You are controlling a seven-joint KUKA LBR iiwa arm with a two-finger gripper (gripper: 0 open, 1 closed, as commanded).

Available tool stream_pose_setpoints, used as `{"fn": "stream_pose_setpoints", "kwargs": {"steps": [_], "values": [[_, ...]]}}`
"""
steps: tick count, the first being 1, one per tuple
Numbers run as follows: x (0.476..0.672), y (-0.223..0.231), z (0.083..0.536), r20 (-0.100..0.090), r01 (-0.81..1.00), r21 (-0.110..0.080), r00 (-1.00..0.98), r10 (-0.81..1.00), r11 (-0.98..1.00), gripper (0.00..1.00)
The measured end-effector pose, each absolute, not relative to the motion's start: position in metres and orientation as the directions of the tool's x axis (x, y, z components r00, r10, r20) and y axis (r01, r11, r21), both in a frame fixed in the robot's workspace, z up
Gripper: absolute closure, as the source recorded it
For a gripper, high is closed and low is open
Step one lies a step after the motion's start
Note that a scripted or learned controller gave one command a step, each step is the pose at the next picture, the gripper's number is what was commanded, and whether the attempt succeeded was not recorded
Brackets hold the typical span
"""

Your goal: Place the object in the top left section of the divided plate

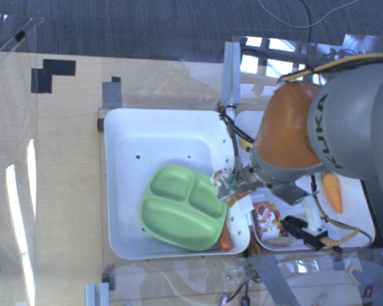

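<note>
Single fixed camera, mounted above the bench [45,171] and angled down at a slant, with dark carpet across the top of the frame and pale wood filling the left side. Framed from moderate height, close enough to place the left bin [159,132] at frame centre and the right bin [364,225] at lower right, partly covered by the arm [325,126] entering from the right edge. Green divided plate [182,209] seen from above at lower centre, all compartments facing the lens.

Arm [345,120] hides much of right bin [370,225]; gripper [232,185] blurred
</note>
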State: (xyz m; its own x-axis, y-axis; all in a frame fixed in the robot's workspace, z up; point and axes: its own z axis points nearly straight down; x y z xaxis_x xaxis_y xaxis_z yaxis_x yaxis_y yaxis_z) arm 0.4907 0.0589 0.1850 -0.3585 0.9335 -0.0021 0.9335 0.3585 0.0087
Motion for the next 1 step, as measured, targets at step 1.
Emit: {"fn": "stream_pose_setpoints", "kwargs": {"steps": [1], "values": [[0.5471, 0.1392, 0.1963, -0.002, 0.848, 0.007, -0.530, 0.848, 0.530, 1.00]]}}
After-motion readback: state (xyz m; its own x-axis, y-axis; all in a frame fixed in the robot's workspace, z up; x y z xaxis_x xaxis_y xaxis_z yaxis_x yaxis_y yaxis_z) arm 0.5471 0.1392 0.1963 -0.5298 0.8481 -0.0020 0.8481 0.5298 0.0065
